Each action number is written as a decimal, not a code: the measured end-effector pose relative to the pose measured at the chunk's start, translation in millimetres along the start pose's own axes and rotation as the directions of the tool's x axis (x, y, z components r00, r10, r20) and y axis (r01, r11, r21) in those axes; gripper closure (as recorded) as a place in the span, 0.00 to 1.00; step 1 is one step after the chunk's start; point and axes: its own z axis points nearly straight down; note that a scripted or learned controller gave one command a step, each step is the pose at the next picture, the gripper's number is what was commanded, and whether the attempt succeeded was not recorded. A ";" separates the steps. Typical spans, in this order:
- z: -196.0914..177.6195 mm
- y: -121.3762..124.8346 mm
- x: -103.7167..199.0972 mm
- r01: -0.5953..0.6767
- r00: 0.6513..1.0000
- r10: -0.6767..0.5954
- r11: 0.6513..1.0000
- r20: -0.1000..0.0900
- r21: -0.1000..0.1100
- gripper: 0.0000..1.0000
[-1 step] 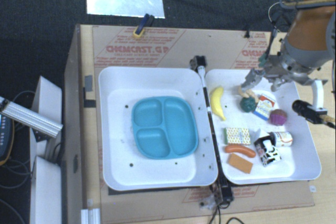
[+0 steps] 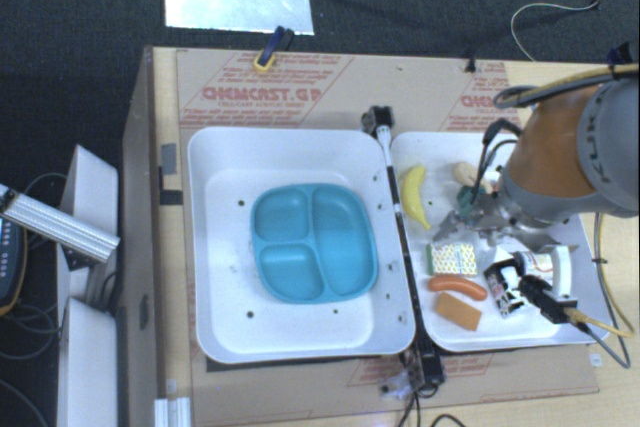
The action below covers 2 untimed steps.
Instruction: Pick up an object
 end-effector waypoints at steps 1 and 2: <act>-8.8 49.5 -91.9 0.000 1.000 0.000 1.000 0.003 -0.006 0.00; 28.4 -8.4 -82.3 0.000 1.000 0.000 1.000 0.001 -0.004 0.00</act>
